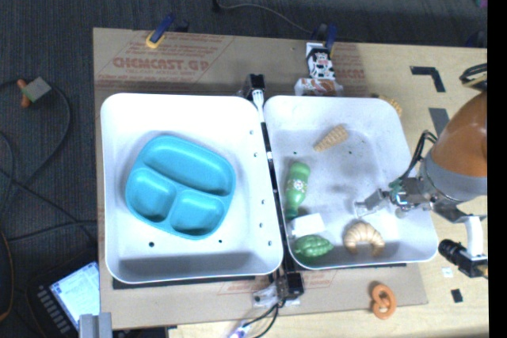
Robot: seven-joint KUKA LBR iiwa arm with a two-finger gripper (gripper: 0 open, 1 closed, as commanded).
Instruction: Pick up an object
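- while the gripper [379, 200] hovers low in the right bin [412, 170], whether it's apart or together i cannot tell.
- just below lies a tan, curved croissant [363, 237].

Right bin [396, 123]: open floor through the middle and upper right. Obstacles lay along the left wall and front: green bottle [297, 184], white block [307, 223], green leafy item [311, 247], croissant [363, 236]. Cone [330, 138] sat near the back. Left bin [119, 138]: blue tray [181, 184] took most of the floor.

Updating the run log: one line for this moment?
claw: low in right bin | nearest: croissant, not gripped | left bin: blue tray
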